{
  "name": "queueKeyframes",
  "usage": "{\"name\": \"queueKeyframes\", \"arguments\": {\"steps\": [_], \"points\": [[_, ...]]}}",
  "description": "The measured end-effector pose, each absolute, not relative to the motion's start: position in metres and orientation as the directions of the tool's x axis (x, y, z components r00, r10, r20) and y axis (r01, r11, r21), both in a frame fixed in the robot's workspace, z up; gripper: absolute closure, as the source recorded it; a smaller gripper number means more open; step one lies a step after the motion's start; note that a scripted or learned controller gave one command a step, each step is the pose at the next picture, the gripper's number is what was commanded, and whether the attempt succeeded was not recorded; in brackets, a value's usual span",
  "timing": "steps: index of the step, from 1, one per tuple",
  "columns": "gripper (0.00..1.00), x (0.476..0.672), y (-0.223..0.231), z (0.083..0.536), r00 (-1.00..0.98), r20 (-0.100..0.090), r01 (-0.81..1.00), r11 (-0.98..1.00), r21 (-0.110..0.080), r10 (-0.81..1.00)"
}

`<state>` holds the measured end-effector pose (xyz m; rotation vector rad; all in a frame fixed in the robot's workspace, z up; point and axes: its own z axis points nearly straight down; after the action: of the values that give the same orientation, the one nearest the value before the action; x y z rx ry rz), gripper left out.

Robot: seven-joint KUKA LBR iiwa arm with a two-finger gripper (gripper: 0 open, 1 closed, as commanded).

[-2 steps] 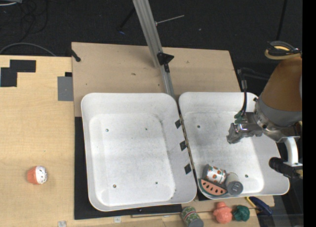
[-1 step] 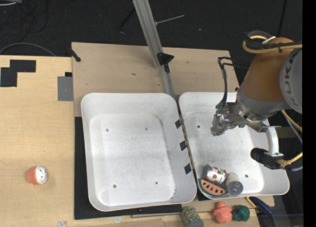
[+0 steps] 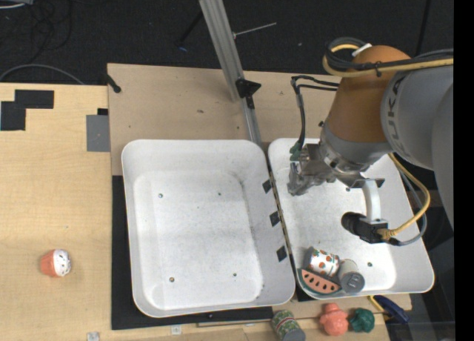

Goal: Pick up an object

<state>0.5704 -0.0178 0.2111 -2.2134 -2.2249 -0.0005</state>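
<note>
The grey arm with the orange band reaches in over the right shallow white bin [image 3: 411,273], and its jaws hang low above the far left part of that bin's floor, near the divider between the two bins. The gripper [image 3: 298,181] is seen from above; whether anything sits in the jaws cannot be told.

Nearer the camera than the jaws, in the near left corner of the same bin, lie a small white can with red marks [image 3: 324,262], a watermelon-slice toy [image 3: 320,283] and a grey round cap [image 3: 352,282], all close together.

To the left of the jaws lies the left shallow white bin [image 3: 141,184]. Far off to the left, on the pale wooden counter [image 3: 44,184], rests a small orange-and-white ball [image 3: 55,263].
</note>
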Motion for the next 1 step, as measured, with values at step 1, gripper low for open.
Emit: {"name": "queueKeyframes", "arguments": {"steps": [1], "points": [[1.00, 0.5865, 0.0326, 0.2276, -0.004, 0.002, 1.000, 0.004, -0.001, 1.000]]}}
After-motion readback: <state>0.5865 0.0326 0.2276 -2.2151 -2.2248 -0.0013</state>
